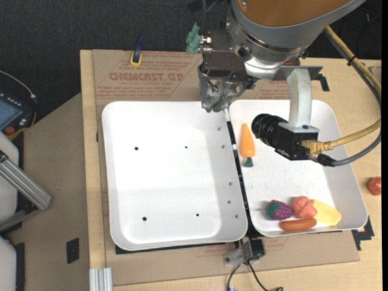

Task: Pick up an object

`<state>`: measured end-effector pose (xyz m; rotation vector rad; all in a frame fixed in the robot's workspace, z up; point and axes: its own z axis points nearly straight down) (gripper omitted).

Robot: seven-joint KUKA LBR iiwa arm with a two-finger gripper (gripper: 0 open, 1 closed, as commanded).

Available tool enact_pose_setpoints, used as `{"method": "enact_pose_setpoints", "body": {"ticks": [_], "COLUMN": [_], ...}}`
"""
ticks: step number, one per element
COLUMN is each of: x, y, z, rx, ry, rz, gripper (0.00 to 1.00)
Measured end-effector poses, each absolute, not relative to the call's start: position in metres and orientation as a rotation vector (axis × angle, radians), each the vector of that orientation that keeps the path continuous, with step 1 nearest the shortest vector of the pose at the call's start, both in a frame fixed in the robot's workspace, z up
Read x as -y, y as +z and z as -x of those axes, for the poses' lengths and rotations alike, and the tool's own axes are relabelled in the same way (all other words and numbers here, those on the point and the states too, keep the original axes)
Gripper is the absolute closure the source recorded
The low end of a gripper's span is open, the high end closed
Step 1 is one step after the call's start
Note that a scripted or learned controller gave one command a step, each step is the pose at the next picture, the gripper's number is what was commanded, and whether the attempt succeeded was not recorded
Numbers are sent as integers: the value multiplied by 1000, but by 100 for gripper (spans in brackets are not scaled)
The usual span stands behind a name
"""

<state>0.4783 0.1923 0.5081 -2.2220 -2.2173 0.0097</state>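
My gripper (216, 100) hangs at the far edge of the bins, above the seam between them, and nothing shows in it. An orange toy carrot (247, 140) with a green stub lies in the right bin (339, 180) just right of the seam, a little nearer than the gripper. At that bin's near edge lie purple grapes (279, 210), a pink toy (305, 207), a yellow piece (327, 213) and a red-orange sausage (297, 225). The left bin (121, 180) has a bare white floor.
A black cylindrical unit (280, 136) on a white bracket hangs over the right bin, with a yellow cable leading right. Brown cardboard (151, 71) lies under both bins. A small orange object (376, 185) sits outside the right bin.
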Motion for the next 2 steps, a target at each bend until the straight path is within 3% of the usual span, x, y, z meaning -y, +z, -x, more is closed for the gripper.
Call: {"method": "enact_pose_setpoints", "body": {"ticks": [1,2], "x": [-225,-224], "y": [499,481], "z": [-479,-479], "rx": [2224,2219], "ry": [6,6], "rz": [2216,2221], "gripper": [100,100]}}
